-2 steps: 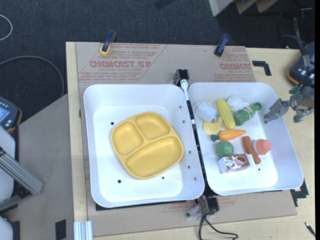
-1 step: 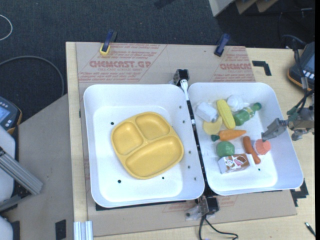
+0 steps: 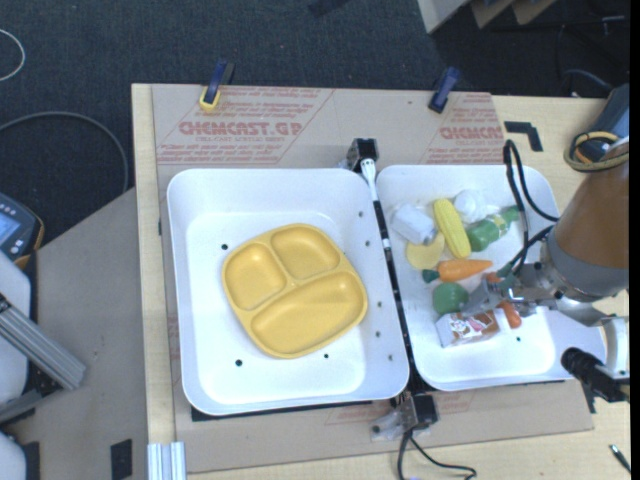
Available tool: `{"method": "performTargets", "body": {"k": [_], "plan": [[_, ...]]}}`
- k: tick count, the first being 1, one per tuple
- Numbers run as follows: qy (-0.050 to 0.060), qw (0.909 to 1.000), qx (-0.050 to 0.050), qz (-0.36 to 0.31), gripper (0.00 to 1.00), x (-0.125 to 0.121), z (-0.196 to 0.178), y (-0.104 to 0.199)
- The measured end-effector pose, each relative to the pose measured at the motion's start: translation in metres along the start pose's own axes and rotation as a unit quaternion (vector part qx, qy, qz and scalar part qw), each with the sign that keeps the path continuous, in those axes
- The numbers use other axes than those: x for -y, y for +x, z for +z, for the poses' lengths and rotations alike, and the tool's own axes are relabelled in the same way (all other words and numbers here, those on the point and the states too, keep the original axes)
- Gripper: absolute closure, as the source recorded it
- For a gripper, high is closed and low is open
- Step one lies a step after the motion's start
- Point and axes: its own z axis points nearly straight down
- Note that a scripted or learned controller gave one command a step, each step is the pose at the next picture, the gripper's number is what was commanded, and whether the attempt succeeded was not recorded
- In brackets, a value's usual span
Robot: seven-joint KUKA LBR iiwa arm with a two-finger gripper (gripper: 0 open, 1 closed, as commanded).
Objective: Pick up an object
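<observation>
The end effector (image 3: 503,293) sat low over the right bin (image 3: 520,368), at the near edge of the heap of toy food, where the arm (image 3: 590,238) coming in from the right could reach the pile without crossing the rim. Whether it was spread or pressed together could not be made out; nothing was visibly held.

Just under it lay a small red-and-white packet (image 3: 468,327), flat on the bin floor, its long axis running roughly left to right and tilted slightly up toward the arm. That was probably the intended pick.

Just beyond lay an orange carrot (image 3: 463,268), also left to right, and a yellow corn cob (image 3: 450,226), pointing away from the camera.

Further left, the left bin (image 3: 200,368) held a yellow divided plate (image 3: 293,290), well apart, on the tabletop (image 3: 300,118).
</observation>
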Motion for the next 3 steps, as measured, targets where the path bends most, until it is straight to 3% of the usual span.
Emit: {"method": "performTargets", "body": {"k": [1, 2, 3], "plan": [[-0.003, 1.0000, 0.001, -0.001, 0.00, -0.002, -0.004, 0.035], [-0.006, 1.0000, 0.004, 0.000, 0.00, -0.050, 0.060, 0.008], [-0.012, 0.9999, 0.002, -0.003, 0.00, -0.008, -0.100, 0.074]]}}
